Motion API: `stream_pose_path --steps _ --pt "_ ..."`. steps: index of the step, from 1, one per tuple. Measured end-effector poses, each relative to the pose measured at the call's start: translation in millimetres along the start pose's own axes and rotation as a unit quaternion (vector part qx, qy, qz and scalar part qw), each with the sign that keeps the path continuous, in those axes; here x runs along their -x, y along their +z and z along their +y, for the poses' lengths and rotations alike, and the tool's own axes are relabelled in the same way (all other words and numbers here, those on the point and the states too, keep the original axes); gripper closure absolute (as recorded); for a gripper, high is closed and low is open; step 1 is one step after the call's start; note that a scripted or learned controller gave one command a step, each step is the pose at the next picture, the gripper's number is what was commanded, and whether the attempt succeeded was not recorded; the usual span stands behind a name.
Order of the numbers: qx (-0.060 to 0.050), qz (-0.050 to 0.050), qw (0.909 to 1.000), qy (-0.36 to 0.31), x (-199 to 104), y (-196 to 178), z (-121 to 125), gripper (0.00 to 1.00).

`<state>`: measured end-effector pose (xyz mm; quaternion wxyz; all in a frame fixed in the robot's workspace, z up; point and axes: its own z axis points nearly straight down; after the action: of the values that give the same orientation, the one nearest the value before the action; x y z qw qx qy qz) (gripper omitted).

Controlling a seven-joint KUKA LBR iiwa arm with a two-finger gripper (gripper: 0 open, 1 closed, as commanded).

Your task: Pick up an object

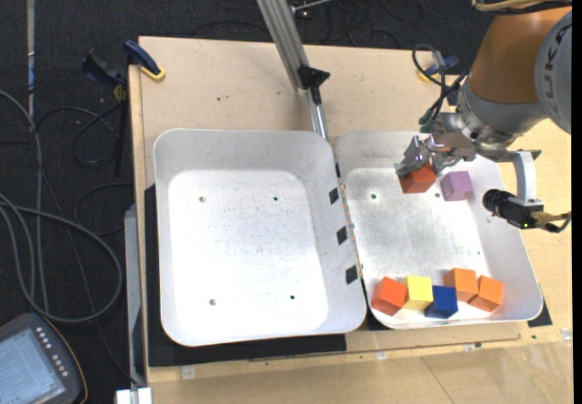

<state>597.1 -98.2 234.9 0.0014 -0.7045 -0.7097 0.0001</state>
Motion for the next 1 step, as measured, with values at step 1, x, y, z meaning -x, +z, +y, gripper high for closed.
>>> stream_pose_path --steps 1 --pt "0.001 0.000 1.0000 -0.001 -62.4 -4.4 -3.6 1.00"
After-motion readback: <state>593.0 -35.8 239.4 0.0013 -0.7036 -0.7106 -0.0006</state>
